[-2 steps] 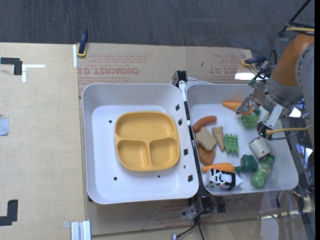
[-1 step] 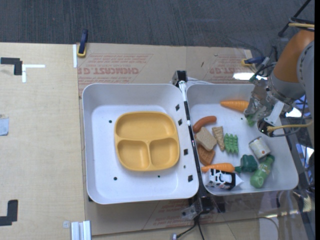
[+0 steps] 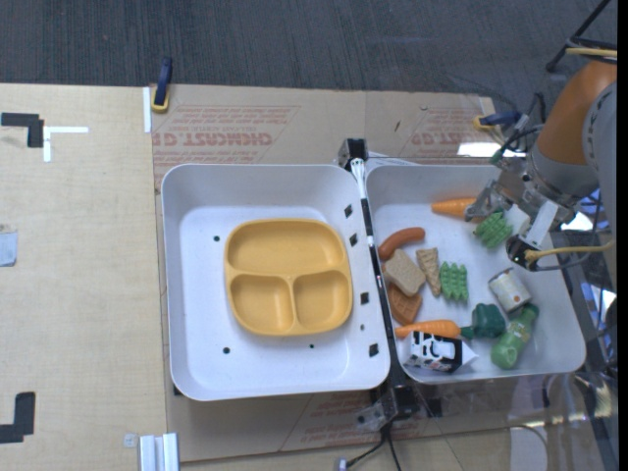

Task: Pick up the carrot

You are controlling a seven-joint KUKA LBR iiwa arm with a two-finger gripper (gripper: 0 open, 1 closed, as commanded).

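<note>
My arm point(image 3: 579, 116) comes in from the right side, grey with the orange band above the wrist, and it bends down over the far right part of the right bin point(image 3: 559, 356). My tool point(image 3: 488, 207) hangs low at the far end of this bin, just beside the thick end of one carrot point(image 3: 453, 206). I cannot tell if the tool is open or closed, because the wrist covers it from this slanted view.

This carrot lies flat near the far wall of the right bin, with its tip pointing to the left. A second carrot point(image 3: 429, 330) with a green top lies near the front of the same bin, close to the middle wall.

There is little free room in the right bin. A green leafy piece point(image 3: 494, 230) is directly under my wrist, touching or almost touching the tool. A small can point(image 3: 508, 289) lies near the right wall, and a yellow cable point(image 3: 559, 253) runs out to the right.

In the middle of the bin are a sausage point(image 3: 402, 239), a slice of bread point(image 3: 403, 275), a green ridged piece point(image 3: 452, 281), a broccoli point(image 3: 487, 320) and a black and white carton point(image 3: 433, 351) at the front.

The left bin point(image 3: 186, 292) holds a yellow divided plate point(image 3: 288, 275), with bare white floor around it. Both bins stand on the desk point(image 3: 78, 292).
</note>
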